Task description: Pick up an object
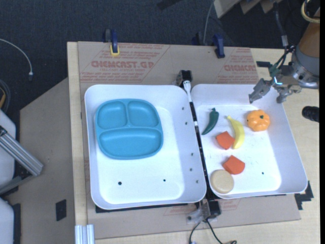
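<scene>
The gripper [269, 91] hangs over the far right part of the right bin [289, 156], its two fingers spread apart with nothing between them. The nearest thing to it is the orange pumpkin [258, 120], which sits just below the fingers in the view, toward the near side of the bin and slightly left. It is round, so it offers no long axis to line up with.

Left of the pumpkin lies the banana [236, 131], its long axis running from far to near with a slight curve. Further left of the pumpkin are the green pepper [210, 121] and a red block [224, 140]; a second red block [233, 164] and a beige disc [222, 181] lie nearer the camera. The pumpkin looks the likeliest pick, calling for a short drop toward the near side.

Behind the bins, the board [152, 60] carries red print, readable as "CHEMCAST GP", repeated at its far right. The left bin [101, 187] holds a blue tray [129, 128].
</scene>
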Tool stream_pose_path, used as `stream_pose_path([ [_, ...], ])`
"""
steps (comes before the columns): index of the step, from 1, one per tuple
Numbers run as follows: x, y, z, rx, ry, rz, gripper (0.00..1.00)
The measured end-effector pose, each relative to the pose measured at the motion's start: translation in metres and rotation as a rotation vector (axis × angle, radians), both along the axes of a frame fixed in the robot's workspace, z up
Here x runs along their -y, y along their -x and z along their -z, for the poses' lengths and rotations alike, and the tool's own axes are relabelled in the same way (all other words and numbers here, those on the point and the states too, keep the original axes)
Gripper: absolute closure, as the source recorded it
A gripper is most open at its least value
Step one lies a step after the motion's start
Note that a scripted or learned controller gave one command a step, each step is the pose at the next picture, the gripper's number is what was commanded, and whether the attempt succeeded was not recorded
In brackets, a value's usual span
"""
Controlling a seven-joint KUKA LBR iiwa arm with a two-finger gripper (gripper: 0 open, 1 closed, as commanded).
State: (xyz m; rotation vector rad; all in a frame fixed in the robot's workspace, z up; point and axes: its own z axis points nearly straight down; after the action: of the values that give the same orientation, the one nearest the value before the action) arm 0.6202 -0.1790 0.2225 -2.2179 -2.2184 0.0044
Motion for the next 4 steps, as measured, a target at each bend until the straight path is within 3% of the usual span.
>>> stream_pose_path([
  [2, -0.008, -0.010, 0.113, 0.006, 0.002, -0.001, 0.00],
  [3, -0.007, -0.012, 0.098, 0.015, 0.005, -0.002, 1.00],
  [4, -0.015, -0.014, 0.039, 0.010, 0.003, -0.001, 1.00],
])
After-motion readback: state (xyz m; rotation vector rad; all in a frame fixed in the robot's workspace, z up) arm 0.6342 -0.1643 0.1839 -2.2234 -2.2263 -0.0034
